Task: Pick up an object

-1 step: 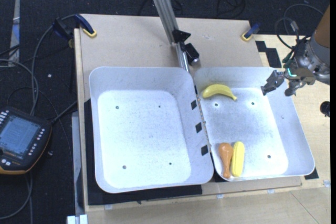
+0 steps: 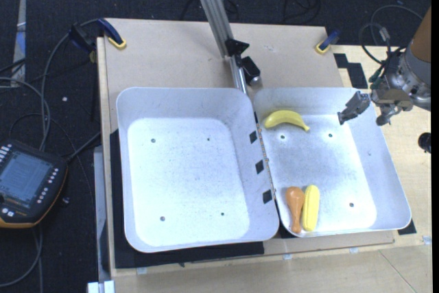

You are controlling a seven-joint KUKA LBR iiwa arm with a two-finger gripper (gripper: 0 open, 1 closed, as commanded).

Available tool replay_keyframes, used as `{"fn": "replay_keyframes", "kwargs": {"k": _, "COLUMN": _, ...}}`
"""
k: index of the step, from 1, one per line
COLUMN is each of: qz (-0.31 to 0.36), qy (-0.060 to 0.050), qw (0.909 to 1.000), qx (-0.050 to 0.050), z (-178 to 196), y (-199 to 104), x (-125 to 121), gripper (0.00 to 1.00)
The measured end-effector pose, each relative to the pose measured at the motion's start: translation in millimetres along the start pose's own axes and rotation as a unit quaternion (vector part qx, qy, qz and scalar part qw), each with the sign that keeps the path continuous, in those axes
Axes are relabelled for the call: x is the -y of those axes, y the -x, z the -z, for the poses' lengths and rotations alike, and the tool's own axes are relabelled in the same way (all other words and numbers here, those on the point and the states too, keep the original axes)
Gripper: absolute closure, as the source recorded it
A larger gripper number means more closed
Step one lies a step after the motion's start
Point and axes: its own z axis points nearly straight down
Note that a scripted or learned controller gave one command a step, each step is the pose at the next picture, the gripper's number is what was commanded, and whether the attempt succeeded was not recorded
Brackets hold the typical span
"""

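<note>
At the near edge of the right bin (image 2: 384, 168), a yellow corn cob (image 2: 311, 207) and an orange drumstick toy (image 2: 295, 206) lie touching, long axes running near to far. A banana (image 2: 286, 120) lies crosswise by the bin's far-left corner. The tool (image 2: 367, 110) hovers over the far-right rim, jaws apart and holding nothing; the banana lies closest, with bare floor around it.
</note>
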Motion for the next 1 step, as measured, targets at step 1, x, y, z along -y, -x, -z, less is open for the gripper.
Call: {"fn": "replay_keyframes", "kwargs": {"k": 1, "qz": 0.000, "qy": -0.002, "qw": 1.0000, "qx": 0.000, "z": -47.5, "y": -8.9, "x": -2.1, "gripper": 0.00}}
